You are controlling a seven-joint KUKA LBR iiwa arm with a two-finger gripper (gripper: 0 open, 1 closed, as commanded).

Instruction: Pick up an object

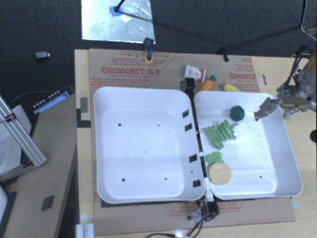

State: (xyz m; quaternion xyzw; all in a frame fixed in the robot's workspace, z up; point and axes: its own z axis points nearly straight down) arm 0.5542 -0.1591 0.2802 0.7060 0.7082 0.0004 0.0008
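The right bin (285, 148) holds a dark green ball (237, 113) near its back. In front of the ball lies a light green ridged piece (220, 133). Further forward, close to the divider, are a small green lump (214, 157) and a tan round disc (219, 173). My gripper (275, 112) hangs over the back right part of this bin, to the right of the green ball and apart from it. Its fingers stand spread, open, with nothing between them.
The left bin (106, 133) sits beside the right one. Behind the bins on the cardboard lie a white and red item (194, 73), an orange piece (207, 85) and a yellow piece (231, 88). A blue and yellow clamp (148, 51) grips the board's back edge.
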